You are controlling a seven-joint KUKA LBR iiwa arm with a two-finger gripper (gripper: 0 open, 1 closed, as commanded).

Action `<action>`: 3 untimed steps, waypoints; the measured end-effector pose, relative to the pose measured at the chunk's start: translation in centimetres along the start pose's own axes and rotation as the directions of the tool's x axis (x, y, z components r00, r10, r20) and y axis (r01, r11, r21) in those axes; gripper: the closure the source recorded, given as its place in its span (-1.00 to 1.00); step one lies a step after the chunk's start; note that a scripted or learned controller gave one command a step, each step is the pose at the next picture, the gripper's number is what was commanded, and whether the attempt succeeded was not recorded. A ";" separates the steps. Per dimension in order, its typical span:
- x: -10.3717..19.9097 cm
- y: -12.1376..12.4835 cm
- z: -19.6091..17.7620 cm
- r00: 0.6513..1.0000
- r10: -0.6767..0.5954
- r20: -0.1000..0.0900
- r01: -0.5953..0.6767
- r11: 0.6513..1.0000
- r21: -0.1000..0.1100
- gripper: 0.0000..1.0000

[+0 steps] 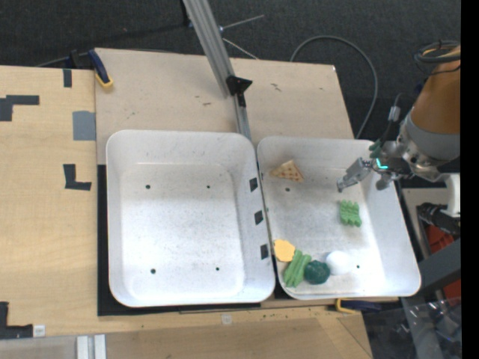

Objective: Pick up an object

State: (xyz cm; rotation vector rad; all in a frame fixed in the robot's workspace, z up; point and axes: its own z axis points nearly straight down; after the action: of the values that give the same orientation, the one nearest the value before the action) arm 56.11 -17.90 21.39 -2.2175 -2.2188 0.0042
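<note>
My gripper [364, 182] hangs over the upper right part of the right bin [389, 234], at the end of the grey arm with the orange band [440, 99]. Its two fingers stand apart, open, with nothing between them. A green ridged piece [349, 213] lies just below the gripper on the bin floor, apart from it. A tan wedge [287, 172] lies at the bin's upper left. Along the front edge lie an orange piece [284, 250], a light green bundle [297, 268], a dark green lump [316, 272] and a white ball [338, 261].
The left bin [120, 200] sits beside the right one, their rims meeting at a divider with black clips [258, 217]. A slanted metal pole [213, 40] rises behind the bins. A cable [329, 47] loops at the back right.
</note>
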 end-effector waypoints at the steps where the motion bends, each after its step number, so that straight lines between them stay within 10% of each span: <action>1: 0.0 0.1 -0.2 1.000 -0.001 0.001 0.001 1.000 -0.004 -1.00; 3: 0.7 -0.2 8.6 1.000 -0.001 0.001 0.001 1.000 0.001 -1.00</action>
State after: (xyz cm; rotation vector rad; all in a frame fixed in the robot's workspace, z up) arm 55.84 -17.22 12.79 -2.2165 -2.2195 0.0062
